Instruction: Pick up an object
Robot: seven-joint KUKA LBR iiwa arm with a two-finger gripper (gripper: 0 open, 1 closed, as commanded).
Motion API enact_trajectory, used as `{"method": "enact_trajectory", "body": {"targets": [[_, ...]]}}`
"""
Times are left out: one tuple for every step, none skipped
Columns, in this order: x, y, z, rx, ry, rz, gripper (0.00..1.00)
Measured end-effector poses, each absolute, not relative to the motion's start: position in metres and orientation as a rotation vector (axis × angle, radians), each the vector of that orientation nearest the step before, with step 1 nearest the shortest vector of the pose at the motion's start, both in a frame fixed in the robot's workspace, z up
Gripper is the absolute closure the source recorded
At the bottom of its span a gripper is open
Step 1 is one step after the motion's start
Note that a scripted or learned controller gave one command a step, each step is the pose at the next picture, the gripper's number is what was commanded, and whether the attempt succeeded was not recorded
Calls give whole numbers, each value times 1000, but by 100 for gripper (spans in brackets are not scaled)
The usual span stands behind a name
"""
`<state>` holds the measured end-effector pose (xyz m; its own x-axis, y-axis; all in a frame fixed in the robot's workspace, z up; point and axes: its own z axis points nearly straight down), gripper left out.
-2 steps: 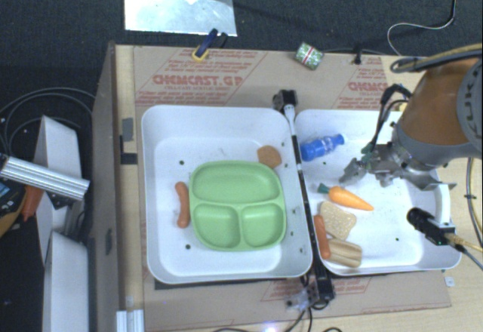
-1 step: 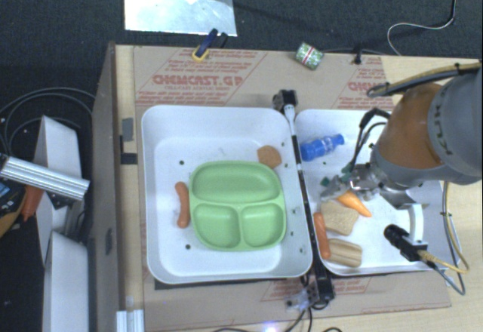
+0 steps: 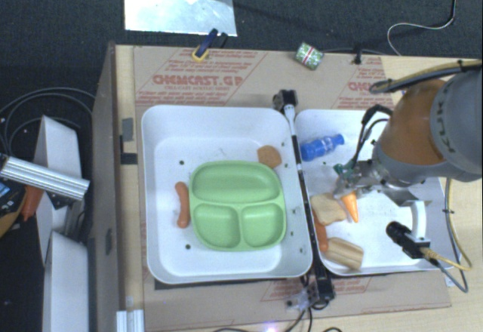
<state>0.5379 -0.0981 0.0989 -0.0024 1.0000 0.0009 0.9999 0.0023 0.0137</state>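
I have the gripper (image 3: 349, 185) down in the right bin (image 3: 392, 259), right at the orange carrot (image 3: 351, 207) beside a bread piece (image 3: 328, 209). I'd call this the grasp step; next I must confirm a hold, then lift straight.

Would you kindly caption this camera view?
KUKA arm's hand over the carrot in the right bin; green tray left.
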Motion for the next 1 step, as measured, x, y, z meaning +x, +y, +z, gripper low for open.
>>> {"method": "enact_trajectory", "body": {"targets": [[533, -26, 185, 2216, 2225, 5, 100]]}}
